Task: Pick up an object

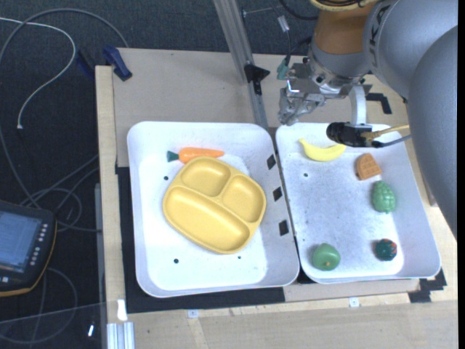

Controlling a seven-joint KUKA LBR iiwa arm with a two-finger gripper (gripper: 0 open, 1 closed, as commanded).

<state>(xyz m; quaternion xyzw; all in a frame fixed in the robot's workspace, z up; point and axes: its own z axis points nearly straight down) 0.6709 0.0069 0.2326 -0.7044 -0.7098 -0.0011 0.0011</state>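
Your gripper (294, 113) hangs over the right bin's (341, 209) rim at about 11 o'clock. It's got nothing in it that I can see, and honestly I can't tell how open it is. The banana (322, 150) lies just off its 5 o'clock, and the green apple (325, 256) sits at the bin's 7.

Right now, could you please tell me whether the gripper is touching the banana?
Apart. The camera view shows the gripper at the far edge of the right bin, with a strip of bare white bin floor between it and the banana.
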